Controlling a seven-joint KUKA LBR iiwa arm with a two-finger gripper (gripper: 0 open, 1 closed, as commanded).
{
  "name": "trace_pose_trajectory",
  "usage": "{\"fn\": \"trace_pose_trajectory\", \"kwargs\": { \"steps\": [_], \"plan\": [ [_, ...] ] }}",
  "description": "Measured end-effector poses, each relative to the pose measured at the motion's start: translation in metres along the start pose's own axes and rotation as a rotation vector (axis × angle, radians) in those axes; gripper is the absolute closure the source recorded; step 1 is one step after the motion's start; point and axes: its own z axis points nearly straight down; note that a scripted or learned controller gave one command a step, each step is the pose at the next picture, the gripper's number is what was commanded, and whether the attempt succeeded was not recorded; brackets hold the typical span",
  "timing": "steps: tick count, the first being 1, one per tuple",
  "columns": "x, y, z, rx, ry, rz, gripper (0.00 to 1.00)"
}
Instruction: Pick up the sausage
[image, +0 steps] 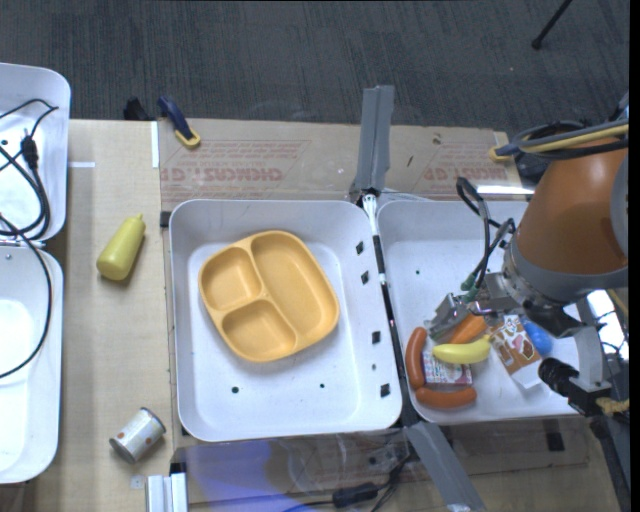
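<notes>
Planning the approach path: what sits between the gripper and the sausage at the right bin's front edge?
In the camera view, the banana and a small food packet lie between the gripper and the sausage.

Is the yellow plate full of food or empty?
Empty. The yellow plate in the left bin shows three bare compartments; the food lies in the right bin.

sausage (445, 397) | reddish-brown, smooth, elongated | lying flat, lengthwise across the view | sitting just below the banana (462, 351)
</notes>
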Motion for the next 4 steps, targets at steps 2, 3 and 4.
{"fn": "trace_pose_trajectory", "kwargs": {
  "steps": [2, 3, 4],
  "plan": [
    [-0.072, -0.012, -0.128, -0.003, -0.002, -0.258, 0.00],
    [-0.079, -0.014, -0.118, -0.001, -0.001, -0.281, 0.00],
    [-0.085, -0.014, -0.114, -0.002, -0.001, -0.334, 0.00]
  ]
}}
